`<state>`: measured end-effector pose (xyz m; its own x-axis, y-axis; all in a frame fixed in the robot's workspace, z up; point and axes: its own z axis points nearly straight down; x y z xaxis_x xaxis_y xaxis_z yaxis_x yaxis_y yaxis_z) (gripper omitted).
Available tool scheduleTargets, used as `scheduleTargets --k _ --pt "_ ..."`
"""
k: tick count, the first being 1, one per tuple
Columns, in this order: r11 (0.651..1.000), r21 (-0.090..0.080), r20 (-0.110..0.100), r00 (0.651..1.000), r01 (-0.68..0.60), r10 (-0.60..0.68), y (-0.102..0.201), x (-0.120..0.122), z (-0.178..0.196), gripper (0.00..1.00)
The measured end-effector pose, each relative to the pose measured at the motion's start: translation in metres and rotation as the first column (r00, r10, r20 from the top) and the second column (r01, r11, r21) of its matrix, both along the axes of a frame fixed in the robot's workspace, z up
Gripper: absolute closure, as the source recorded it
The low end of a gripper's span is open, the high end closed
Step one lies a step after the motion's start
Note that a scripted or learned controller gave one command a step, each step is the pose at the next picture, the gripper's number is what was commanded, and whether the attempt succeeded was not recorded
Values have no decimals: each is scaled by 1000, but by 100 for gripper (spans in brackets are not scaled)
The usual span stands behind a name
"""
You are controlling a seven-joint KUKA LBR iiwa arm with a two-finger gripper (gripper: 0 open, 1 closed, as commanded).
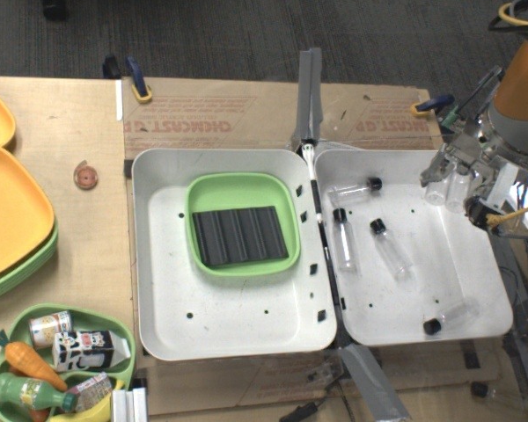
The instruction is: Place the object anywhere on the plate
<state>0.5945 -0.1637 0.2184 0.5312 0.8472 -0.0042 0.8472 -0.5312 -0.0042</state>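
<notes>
- The gripper (446,181) hung over the upper right corner of the right bin (475,319), at the end of the grey arm (510,104) with its orange band; whether it was spread or pinched I could not tell.
- A clear tube seemed to sit at the gripper's tip, too faint to say whether it was held.
- Other clear tubes with black caps lay on that bin's floor: one (356,188) near the top left corner, one (343,238) lying lengthwise beside the left wall, one (390,248) slanted in the middle, and one (446,318) near the bottom right corner.
- The left bin (158,323) stood touching the right bin along their shared edge.
- A green plate (243,188) rested in the upper middle of the left bin, with a dark ribbed block (238,235) lying flat on it.
- Cardboard (211,117) lay under both bins on the tabletop (70,121).
- Stacked orange plates (9,218) sat at the far left.
- A green bowl (35,323) of toy food stood at the bottom left corner.
- A small round pink thing (86,176) lay on the tabletop between the orange plates and the left bin.
</notes>
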Motion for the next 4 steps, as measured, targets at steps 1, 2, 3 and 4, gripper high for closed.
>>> scheduleTargets --k 1,2,3,4 --pt "1000 0 1 1000 1 -1 0 0 0 0" --pt "994 1 1 994 108 -108 36 -24 29 0" --pt "975 0 -1 975 223 -223 81 -30 22 0" --pt "951 -1 -1 951 308 -308 131 -20 -16 0"
